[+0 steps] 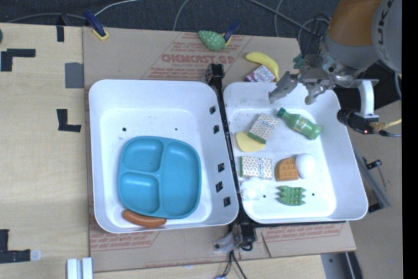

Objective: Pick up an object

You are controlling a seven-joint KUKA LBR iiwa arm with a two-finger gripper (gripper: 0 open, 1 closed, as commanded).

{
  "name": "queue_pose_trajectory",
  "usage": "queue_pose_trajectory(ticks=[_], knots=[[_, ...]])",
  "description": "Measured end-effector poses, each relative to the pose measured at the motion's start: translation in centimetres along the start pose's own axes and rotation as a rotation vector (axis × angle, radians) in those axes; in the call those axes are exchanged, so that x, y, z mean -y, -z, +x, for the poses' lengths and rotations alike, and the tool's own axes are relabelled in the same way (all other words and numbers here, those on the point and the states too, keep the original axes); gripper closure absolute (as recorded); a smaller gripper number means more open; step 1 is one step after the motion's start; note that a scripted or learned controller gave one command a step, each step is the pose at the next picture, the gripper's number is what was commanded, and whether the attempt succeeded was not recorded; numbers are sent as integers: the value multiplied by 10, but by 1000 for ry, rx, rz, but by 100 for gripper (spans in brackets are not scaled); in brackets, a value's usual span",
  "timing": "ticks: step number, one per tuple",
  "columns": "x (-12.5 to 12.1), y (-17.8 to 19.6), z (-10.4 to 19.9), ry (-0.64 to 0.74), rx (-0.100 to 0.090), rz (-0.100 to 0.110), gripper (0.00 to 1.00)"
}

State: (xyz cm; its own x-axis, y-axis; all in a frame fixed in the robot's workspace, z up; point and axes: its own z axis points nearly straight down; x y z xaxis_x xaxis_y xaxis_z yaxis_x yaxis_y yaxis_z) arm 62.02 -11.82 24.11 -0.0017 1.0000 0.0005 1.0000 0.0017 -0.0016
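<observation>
In the right bin (339,206), a green bottle (298,123) lies on its side at two o'clock, cap toward ten; a sponge-like block (262,127) and yellow piece (248,142) sit at ten; a waffle (287,169) and white egg (304,164) (touching) lie centrally; green pea pods (291,195) at five

Left bin (104,101): divided plate (159,176), sausage (144,219) at its near edge. Right bin (349,170): bottle (298,123) far side, waffle (287,169) beside egg (305,164), pea pod (290,195) nearer. Banana (263,63) behind bins, possibly on cardboard (170,55).
</observation>
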Motion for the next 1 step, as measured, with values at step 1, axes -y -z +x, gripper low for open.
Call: queue_pose_trajectory(ticks=[1], knots=[[33,-155,5,-1,0,-3,0]])
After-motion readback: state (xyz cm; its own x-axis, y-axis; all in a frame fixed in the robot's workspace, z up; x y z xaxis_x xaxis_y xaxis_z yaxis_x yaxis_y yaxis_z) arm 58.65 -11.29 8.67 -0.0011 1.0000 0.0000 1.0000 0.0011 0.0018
